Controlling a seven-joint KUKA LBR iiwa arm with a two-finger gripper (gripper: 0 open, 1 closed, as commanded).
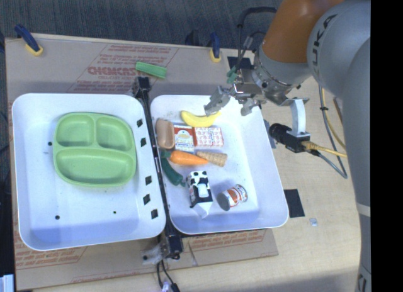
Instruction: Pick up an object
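Hovering over the far edge of the right-hand shallow white bin (pixel 267 177), the claw (pixel 232 101) hangs from the grey arm with its orange band (pixel 291 17), which reaches in from the right. Claw fingers appear spread apart with nothing between them; one tip (pixel 214 103) sits just above the right end of the yellow plastic banana (pixel 200 118); contact cannot be judged from this angle. Banana lies curved along the far part of the right bin. Just nearer than it: a red-and-white printed carton (pixel 199 137) lying flat, with a tan hot-dog bun toy (pixel 165 133) at its left, close to the bin's left wall. Next row nearer: an orange toy carrot (pixel 187 158) with a green top (pixel 171 173) trailing toward the near side, and a beige waffle cone piece (pixel 213 157) touching the carrot's right end. Nearer still: a black-and-white cow-patterned milk carton (pixel 200 191) lying on its side, and beside it, to the right, a small red-labelled tin can (pixel 232 197) tipped over. Left-hand white bin (pixel 31 221) holds a pale green divided plate with three compartments (pixel 96 149), well apart from the claw. Both bins rest on a brown cardboard sheet (pixel 94 64) on the tabletop (pixel 315 247), held by blue clamps (pixel 28 39) at the far edge.
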